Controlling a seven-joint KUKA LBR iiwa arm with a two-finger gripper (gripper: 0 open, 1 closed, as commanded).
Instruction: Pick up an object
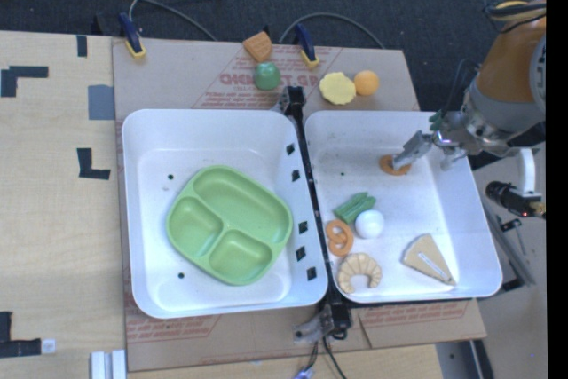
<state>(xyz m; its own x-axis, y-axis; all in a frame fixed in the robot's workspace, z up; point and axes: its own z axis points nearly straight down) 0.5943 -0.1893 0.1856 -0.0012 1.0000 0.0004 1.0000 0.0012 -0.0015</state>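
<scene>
Gripper [406, 157] low in right bin [461, 217], far side, fingertips right over orange piece [394, 165]; can't tell if fingers apart or clamped

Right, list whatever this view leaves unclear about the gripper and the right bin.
- Gripper: too small and blurred to tell its finger state.
- Small orange piece: partly covered by the gripper, so contact and shape are unclear.
- Arm: cut off at the picture's right.

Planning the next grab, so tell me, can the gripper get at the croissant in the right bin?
Probably yes. The croissant lies uncovered, with only the pretzel close beside it, and the gripper hovers over the same bin.
</scene>
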